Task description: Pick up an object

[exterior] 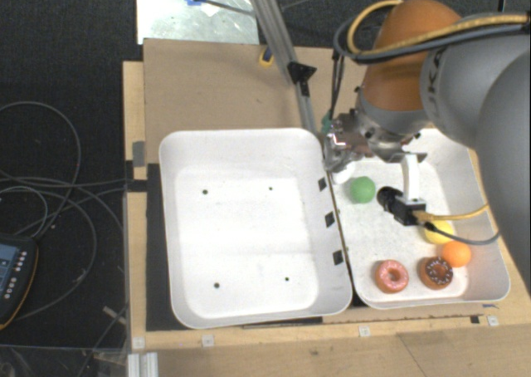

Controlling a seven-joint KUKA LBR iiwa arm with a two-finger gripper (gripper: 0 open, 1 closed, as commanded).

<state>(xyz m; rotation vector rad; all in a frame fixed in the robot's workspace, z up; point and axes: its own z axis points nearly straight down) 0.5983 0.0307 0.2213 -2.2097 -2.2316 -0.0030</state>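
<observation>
we see the green ball (361, 190) just below the claw (371, 169) in the right bin (489, 284), but whether the claw grips anything we cannot tell.

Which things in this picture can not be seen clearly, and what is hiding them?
- Pincer: the wrist above covers it in the camera view, so its state is unclear.
- Yellow object: partly behind the orange ball and a cable; its shape is unclear.
- Right bin: the arm covers its far part.
- Green ball: whether the pincer touches it is unclear.
</observation>
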